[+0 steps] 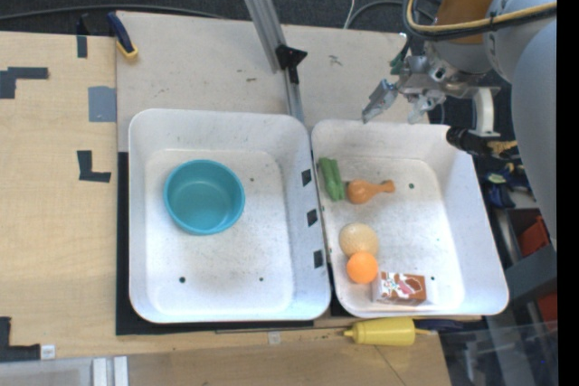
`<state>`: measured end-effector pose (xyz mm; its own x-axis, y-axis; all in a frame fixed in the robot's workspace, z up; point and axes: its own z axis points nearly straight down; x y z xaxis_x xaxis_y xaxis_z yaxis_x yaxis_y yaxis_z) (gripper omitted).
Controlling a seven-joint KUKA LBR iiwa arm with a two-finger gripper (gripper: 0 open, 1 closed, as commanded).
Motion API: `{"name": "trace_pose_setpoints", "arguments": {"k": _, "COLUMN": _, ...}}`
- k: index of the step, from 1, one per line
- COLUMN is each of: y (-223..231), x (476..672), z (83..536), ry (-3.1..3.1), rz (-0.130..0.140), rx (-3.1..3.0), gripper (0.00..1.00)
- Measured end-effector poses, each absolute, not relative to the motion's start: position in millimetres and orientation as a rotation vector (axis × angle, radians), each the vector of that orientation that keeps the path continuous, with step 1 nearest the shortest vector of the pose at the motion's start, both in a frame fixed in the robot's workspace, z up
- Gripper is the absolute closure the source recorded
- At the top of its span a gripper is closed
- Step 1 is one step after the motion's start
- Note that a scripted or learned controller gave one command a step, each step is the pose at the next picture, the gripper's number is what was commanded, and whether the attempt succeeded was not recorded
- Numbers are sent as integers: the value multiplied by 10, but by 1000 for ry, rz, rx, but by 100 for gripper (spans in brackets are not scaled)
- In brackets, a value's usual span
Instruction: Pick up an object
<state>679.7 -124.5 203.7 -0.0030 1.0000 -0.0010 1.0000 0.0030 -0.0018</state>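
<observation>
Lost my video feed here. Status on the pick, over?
Gripper open, holding nothing, above the right bin's far rim. Nearest things in that bin: green piece and tan pear-shaped toy, untouched. Nothing between them and the gripper.

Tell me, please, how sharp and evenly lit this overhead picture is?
Camera view: even, soft lighting, faint shadows only; the teal bowl and orange ball look fairly crisp; the claw at the right bin's far rim looks slightly blurred; no strong glare on the white plastic.

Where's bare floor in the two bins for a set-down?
Left white bin: bare everywhere right of and below the round teal plastic bowl. Right white bin: bare along its right half. Crowded down its left side: green pod, tan pear-shaped gourd, orange ball, red packet.
</observation>
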Motion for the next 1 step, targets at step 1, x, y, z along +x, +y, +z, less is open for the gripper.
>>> {"name": "trace_pose_setpoints", "arguments": {"k": 1, "y": -1247, "x": 6796, "z": 2037, "ry": -2224, "rz": 4, "rx": -2218, "gripper": 0}}
